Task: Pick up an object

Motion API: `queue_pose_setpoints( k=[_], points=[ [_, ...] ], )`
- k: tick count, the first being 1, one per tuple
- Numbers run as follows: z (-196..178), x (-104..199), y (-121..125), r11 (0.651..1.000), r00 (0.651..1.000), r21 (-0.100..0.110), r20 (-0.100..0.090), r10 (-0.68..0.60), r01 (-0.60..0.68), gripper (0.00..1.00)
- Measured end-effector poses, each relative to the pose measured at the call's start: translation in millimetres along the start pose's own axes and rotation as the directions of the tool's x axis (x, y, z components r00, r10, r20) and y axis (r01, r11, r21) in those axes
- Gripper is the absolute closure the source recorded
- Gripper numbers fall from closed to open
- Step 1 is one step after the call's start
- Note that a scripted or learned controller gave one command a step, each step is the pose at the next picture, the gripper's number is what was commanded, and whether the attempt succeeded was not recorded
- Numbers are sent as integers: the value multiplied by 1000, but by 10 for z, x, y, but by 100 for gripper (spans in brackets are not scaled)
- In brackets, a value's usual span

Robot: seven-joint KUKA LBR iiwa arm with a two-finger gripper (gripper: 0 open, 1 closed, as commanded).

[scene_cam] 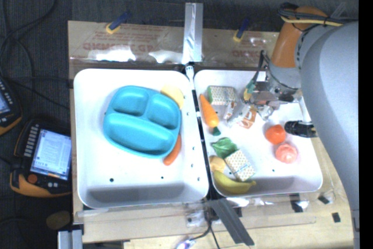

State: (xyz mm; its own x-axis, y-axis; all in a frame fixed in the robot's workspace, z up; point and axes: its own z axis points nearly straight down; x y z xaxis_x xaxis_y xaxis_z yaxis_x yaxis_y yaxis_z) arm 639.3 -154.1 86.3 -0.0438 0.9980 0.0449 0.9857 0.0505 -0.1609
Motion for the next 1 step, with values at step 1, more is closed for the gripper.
queue_pose_setpoints(
  k=[1],
  points=[
    [-104,-44,66,998,999,-65,30,22,-20,100]
  ],
)
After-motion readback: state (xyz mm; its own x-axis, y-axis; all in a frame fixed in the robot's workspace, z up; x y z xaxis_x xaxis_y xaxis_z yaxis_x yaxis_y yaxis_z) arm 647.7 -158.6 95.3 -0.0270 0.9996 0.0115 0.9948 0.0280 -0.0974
